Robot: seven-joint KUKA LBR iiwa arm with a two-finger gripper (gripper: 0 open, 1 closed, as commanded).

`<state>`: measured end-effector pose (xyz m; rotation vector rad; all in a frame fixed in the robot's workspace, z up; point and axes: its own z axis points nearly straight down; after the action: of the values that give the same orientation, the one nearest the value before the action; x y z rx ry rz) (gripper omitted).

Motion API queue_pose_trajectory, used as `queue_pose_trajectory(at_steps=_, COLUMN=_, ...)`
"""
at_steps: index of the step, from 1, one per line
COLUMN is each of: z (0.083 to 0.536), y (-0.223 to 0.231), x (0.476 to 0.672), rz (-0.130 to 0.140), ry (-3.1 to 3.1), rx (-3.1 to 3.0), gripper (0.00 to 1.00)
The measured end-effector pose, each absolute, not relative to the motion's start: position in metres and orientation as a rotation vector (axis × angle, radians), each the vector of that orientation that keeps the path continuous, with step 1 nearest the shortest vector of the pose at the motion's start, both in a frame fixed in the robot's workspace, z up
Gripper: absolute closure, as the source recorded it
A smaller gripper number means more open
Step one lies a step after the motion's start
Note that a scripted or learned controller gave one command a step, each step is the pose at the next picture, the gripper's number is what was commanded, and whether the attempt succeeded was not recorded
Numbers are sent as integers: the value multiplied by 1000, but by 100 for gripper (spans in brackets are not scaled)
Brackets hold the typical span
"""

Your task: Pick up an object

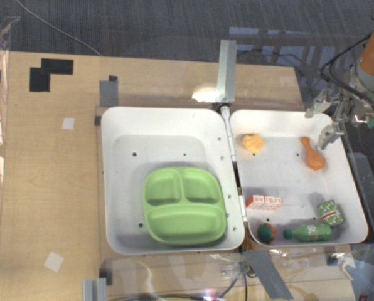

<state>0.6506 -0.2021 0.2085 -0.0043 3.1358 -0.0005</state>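
Observation:
The right bin [287,121] holds several small objects. An orange drumstick-shaped toy [312,154] lies near its far right, and a yellow-orange wedge [253,143] sits at its far left. Toward the front are a red-and-white packet [264,201], a green can [329,212], a green bottle [309,232] lying on its side, and a red-green ball [267,232]. My gripper [323,121] hangs over the bin's far right corner, just above and right of the drumstick toy. It is open, with nothing between its fingers.
The left bin [130,130] carries a green divided tray [184,204] in its front half. A metal post [227,71] stands behind the divider between the bins. Cables trail off the arm at the upper right.

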Motion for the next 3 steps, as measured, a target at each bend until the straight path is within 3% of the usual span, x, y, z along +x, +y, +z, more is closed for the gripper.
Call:
queue_pose_trajectory(at_steps=1, z=103, y=-205, x=654, rz=-7, ry=3078, rx=-562, gripper=0)
queue_pose_trajectory(at_steps=2, z=88, y=-205, x=627, rz=-2, ry=3127, rx=-195, gripper=0)
queue_pose_trajectory(at_steps=3, z=105, y=-204, x=633, rz=-9, ry=3109, rx=-204, gripper=100)
